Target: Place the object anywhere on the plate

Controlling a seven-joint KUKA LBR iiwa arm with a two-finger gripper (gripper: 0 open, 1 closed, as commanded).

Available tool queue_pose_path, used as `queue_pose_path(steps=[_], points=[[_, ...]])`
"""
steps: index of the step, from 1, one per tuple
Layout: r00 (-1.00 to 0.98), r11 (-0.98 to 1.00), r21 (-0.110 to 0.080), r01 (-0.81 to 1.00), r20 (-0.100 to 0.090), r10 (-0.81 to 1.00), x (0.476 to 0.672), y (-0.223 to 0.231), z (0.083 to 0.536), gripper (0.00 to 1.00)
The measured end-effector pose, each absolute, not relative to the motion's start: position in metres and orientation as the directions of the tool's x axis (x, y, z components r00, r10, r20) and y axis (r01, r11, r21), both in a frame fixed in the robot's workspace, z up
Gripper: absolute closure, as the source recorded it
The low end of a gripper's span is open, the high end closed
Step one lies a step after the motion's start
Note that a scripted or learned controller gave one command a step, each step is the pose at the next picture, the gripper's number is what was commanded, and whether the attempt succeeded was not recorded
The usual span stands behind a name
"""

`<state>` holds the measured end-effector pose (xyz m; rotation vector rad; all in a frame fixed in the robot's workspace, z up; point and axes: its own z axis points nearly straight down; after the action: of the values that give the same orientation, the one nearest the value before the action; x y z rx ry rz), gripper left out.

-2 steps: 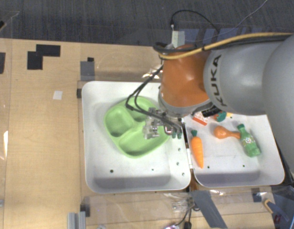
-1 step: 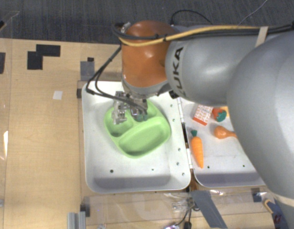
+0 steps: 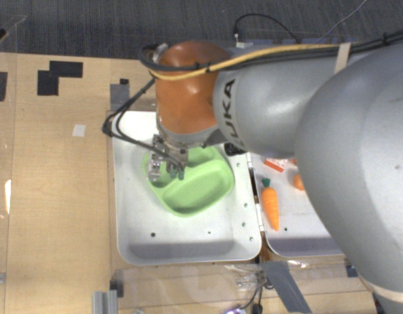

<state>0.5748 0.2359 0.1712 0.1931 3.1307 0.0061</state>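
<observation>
Gripper (image 3: 167, 169) hangs over green plate's (image 3: 201, 187) left rim in left bin (image 3: 188, 244); can't tell its state. Carrot (image 3: 271, 205) lies in right bin (image 3: 299, 244), near the divide w/ bare floor around.

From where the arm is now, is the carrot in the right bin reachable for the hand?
Probably yes. The carrot lies uncovered near the left wall of the right bin, with nothing on top of it. The hand hangs over the green plate in the neighbouring bin.
</observation>
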Motion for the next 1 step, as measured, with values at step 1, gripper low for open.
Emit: queue_pose_path(steps=[1], points=[[-0.992,0.992,0.003,0.124,-0.002,0.124,0.4874,0.2358,0.1212,1.0]])
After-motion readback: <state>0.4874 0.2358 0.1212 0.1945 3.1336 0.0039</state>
